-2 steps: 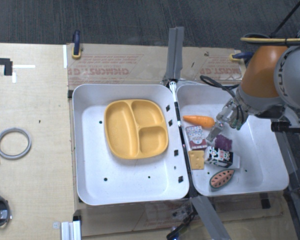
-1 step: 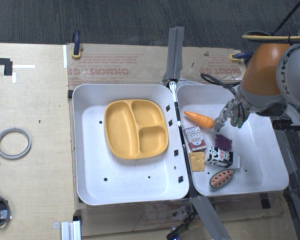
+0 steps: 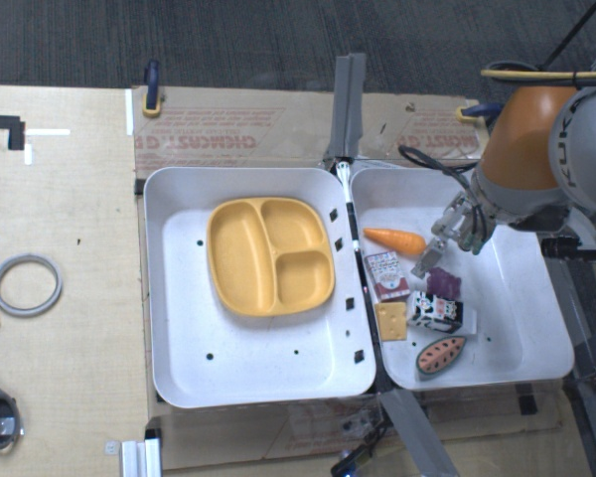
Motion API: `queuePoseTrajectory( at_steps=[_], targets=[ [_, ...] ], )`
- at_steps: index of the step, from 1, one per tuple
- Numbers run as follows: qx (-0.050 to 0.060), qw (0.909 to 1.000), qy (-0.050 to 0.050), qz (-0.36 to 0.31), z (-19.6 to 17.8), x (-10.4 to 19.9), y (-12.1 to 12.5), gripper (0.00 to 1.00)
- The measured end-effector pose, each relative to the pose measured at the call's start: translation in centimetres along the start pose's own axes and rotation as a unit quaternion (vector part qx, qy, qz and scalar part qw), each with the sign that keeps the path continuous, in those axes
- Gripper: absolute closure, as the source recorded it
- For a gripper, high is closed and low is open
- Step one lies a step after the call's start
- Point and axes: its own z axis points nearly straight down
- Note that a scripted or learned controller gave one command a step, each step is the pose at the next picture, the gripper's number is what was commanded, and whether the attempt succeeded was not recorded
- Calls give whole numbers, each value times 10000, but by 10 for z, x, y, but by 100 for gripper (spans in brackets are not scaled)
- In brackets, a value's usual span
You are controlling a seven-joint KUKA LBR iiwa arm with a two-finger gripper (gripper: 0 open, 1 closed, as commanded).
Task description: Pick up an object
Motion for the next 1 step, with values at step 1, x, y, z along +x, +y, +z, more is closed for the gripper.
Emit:
queuePoseTrajectory(
  at_steps=[1],
  targets=[
    [1,10000,-19,-19,-10,-1,1,100]
  ],
)
